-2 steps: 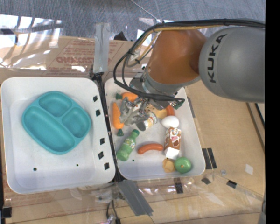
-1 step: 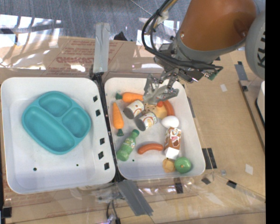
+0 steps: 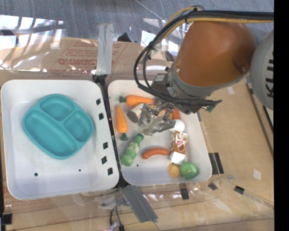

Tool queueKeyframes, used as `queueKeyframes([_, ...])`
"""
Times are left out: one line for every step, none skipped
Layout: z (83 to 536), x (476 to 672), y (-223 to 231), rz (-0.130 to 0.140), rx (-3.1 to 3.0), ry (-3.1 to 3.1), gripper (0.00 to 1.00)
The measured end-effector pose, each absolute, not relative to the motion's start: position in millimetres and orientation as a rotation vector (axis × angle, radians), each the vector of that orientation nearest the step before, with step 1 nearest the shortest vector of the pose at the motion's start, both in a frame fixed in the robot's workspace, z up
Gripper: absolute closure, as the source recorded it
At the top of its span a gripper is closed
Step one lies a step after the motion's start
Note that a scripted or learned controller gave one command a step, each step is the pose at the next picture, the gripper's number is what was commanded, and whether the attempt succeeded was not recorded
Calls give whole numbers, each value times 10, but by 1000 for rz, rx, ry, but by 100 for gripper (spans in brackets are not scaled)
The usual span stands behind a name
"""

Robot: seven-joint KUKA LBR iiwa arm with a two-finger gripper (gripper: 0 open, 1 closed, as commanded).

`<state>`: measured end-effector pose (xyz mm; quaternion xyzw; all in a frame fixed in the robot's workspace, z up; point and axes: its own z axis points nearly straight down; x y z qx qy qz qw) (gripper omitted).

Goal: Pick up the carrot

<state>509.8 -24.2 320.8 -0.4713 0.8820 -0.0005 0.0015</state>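
Green apple (image 3: 189, 170) and green bottle (image 3: 131, 150) lie nearest in the right bin (image 3: 202, 174), along with one red sausage (image 3: 155, 152) and one upright carton (image 3: 178, 146). Farther in, the claw (image 3: 156, 120) hovers low among them; whether it is apart or together I cannot tell. Nothing looks lifted, so I judge the grasp not yet done: two carrots remain, the carrot (image 3: 121, 120) by the left wall and the second carrot (image 3: 138, 100) at the back, while one teal plate (image 3: 58, 125) sits in the left bin (image 3: 9, 143).

Two bins (image 3: 9, 129) were present: one teal plate (image 3: 58, 125), two carrots (image 3: 121, 119), one green bottle (image 3: 131, 150), one sausage (image 3: 155, 153).
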Motion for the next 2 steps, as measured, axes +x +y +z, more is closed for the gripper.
queueKeyframes([3735,5808,-425,-7,-1530,2738,100])
queueKeyframes([3325,5670,-394,0,-1767,2597,100])
